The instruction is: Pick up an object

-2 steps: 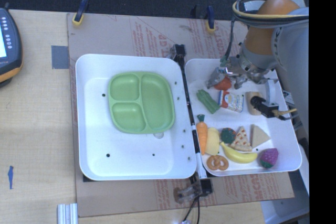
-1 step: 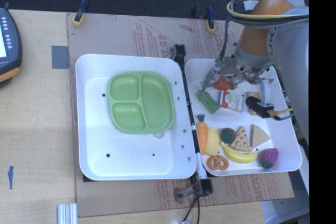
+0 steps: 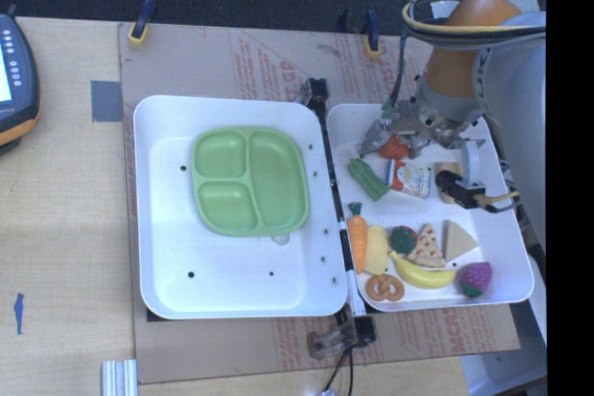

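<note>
My gripper [image 3: 399,142] is low in the back of the right bin [image 3: 520,283], open, with its fingers spread either side of a small red toy [image 3: 394,149]. The red toy lies on the bin floor between them. Just in front lie a green cucumber [image 3: 368,179] and a small white carton [image 3: 414,180]. Nearer the front of this bin lie a carrot [image 3: 356,233], a yellow piece [image 3: 376,249], broccoli [image 3: 402,238], a pizza slice [image 3: 428,247], a tan wedge [image 3: 458,239], a banana [image 3: 423,274], a pretzel [image 3: 383,288] and a pink berry [image 3: 473,278].
The left bin [image 3: 162,283] holds a green divided plate [image 3: 251,181]. The two bins' rims meet in a black-clipped seam [image 3: 332,199]. A handheld controller [image 3: 11,79] rests at the bench's far left. Clamps [image 3: 141,21] hold the cardboard sheet under the bins.
</note>
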